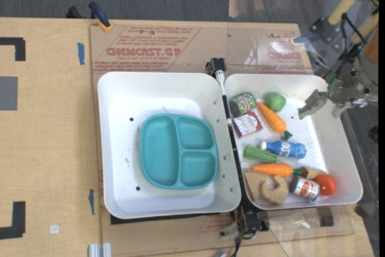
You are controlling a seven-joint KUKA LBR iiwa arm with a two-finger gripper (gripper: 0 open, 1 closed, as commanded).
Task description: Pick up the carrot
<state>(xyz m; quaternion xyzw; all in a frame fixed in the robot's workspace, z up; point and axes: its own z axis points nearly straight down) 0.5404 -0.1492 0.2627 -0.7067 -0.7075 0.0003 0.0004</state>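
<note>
1. Dark carpet surrounds a pale wooden desk, on which a printed cardboard sheet lies under two shallow white bins set side by side.
2. Left bin holds a teal divided plate and nothing else.
3. Right bin is crowded: a green can, a red packet, a green ball-like fruit, a blue bottle, a long green vegetable, a brown ring-shaped biscuit, a red-labelled can and a tomato.
4. Grey arm reaches over that bin's far right corner; its gripper hangs above bare bin floor, apart from every item. Whether the jaws are spread or closed cannot be told from this view.
5. Two carrots lie in the right bin. One carrot lies at a slant just beside the green fruit and the red packet; it is the nearer to the gripper. A second carrot lies flat between the green vegetable and the biscuit.
6. Judging by its look, the carrot is a light, stiff, smooth toy that could roll or slip. The thick middle, taken across the narrow width, seems the best hold; the tapered tip would likely squirt out.
</note>
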